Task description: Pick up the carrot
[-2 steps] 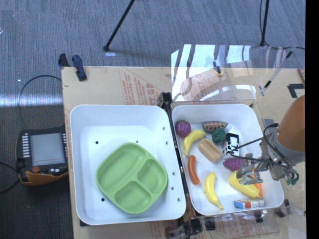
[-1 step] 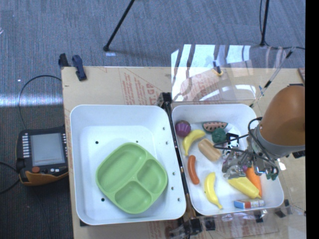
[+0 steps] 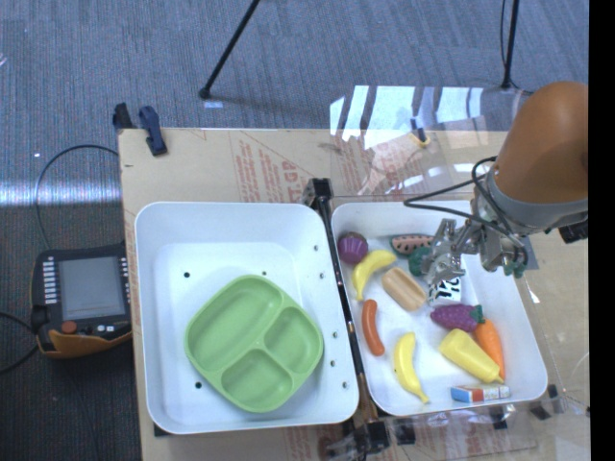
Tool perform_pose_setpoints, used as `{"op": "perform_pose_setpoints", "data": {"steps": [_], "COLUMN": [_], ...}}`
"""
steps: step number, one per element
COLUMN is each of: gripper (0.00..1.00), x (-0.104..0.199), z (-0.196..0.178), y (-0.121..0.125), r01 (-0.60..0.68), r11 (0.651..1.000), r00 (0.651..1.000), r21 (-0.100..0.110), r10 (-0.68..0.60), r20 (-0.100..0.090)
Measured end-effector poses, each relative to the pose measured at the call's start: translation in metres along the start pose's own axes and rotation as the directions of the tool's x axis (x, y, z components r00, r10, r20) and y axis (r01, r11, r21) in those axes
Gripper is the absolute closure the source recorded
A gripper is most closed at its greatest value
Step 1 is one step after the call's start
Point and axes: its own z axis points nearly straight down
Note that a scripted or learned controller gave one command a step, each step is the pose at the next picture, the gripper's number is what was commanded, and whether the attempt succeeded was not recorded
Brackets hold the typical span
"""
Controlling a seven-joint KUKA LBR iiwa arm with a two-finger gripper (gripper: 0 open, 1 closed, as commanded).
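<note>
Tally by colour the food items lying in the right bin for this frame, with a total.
Yellow: 3 (banana, banana, corn)
Purple: 2 (onion, grapes)
Orange: 1 (carrot)
Red-orange: 1 (sausage)
Tan: 1 (bread roll)
Red-green: 1 (watermelon slice)
White: 1 (small carton)
Total: 10

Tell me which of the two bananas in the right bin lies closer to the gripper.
The upper banana, curved beside the purple onion and the bread roll, is closer to the gripper. The other banana lies near the bin's front edge.
</note>
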Motion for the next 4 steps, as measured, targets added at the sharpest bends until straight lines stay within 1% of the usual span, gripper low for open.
{"op": "perform_pose_setpoints", "data": {"steps": [1,2,3,4], "gripper": [1.0,0.0,0.0,1.0], "x": [-0.011,-0.011,0.033,0.031], "z": [-0.009,-0.009,0.102,0.094], "y": [-0.089,-0.089,-0.099,-0.097], "r01": [0.274,0.273,0.186,0.181], "r11": [0.962,0.962,0.983,0.983], "r00": [0.962,0.962,0.983,0.983], "r21": [-0.001,-0.003,0.0,-0.008], "r10": [-0.274,-0.273,-0.186,-0.181], "r20": [-0.004,-0.004,0.004,0.001]}}
